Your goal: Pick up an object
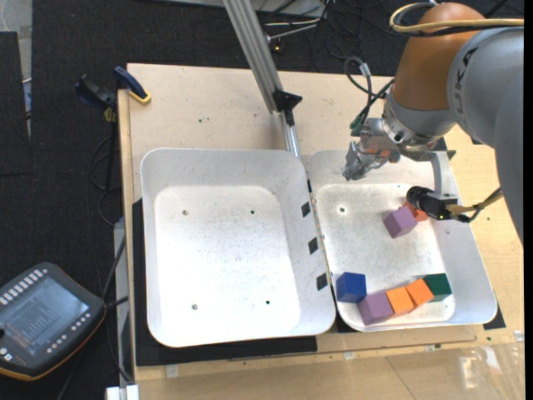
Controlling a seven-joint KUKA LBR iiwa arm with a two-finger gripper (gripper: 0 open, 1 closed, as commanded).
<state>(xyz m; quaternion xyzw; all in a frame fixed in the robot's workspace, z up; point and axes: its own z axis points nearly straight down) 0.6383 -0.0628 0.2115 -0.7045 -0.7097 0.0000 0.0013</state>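
A grey handheld controller (42, 319) with a dark screen lies off the near left corner of the pale wooden bench (208, 107). Two shallow white bins with rounded corners and speckled floors sit side by side on it. The left bin (225, 240) holds no blocks. Along the near wall of the right bin (470, 294) stand four matte, foam-like blocks in a rough row, touching or almost touching: a blue cube (351, 287), a purple block (375, 307), an orange block (400, 298) and a green block (436, 287). A lone purple cube (400, 222) sits tilted farther back, well apart from the row. The gripper (358, 167) hangs over the right bin's far rim, left of and beyond that cube, with nothing seen in it; I cannot tell if it is open or closed. A slanted aluminium bar (254, 40) crosses the far side of the bench.
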